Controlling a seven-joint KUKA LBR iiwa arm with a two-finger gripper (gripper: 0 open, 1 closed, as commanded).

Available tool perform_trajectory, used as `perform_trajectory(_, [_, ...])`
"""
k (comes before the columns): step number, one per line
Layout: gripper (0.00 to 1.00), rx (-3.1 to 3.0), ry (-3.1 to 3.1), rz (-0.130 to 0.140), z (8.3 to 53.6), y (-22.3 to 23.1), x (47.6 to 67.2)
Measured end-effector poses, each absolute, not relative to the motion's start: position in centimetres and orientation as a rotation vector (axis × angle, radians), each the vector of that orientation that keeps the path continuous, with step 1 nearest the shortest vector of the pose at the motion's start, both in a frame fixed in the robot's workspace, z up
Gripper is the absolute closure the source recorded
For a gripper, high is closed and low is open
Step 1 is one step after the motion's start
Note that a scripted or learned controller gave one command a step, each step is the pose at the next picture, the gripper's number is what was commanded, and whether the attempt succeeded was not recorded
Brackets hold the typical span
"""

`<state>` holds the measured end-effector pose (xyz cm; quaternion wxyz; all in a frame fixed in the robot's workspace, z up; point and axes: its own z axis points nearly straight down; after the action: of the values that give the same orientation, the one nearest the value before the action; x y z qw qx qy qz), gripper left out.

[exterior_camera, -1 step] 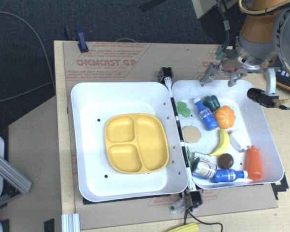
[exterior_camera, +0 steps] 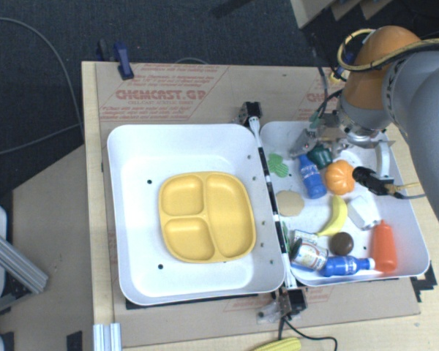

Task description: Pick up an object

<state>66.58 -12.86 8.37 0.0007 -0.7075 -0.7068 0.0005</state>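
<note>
A blue clamp (exterior_camera: 122, 61) is gripping the far left edge of the tabletop (exterior_camera: 205, 86), whose brown board is carrying both bins. In the left bin (exterior_camera: 132, 196) a yellow divided plate (exterior_camera: 206, 216) is lying flat near the middle. Moving right into the right bin (exterior_camera: 413, 247), a green scrap (exterior_camera: 279, 167) is sitting by the dividing wall, with a tan disc (exterior_camera: 289, 204) just below it and a small can (exterior_camera: 308, 252) lying near the front. A blue bottle (exterior_camera: 312, 177) is lying tilted beside an orange ball (exterior_camera: 339, 177); a banana (exterior_camera: 336, 215) is curving below them, a brown ball (exterior_camera: 342, 243) is just beside its lower end, and a blue marker (exterior_camera: 344, 266) is lying along the front wall. An orange bottle (exterior_camera: 383, 246) is standing at the right. The gripper (exterior_camera: 323, 146) is hanging over the bin's far end, near a teal object (exterior_camera: 321, 156); whether the fingers are apart or together cannot be told.
</note>
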Motion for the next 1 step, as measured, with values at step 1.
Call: perform_trajectory(1, [1.00,-2.228,-2.229,-0.013,10.01,-12.84,67.04])
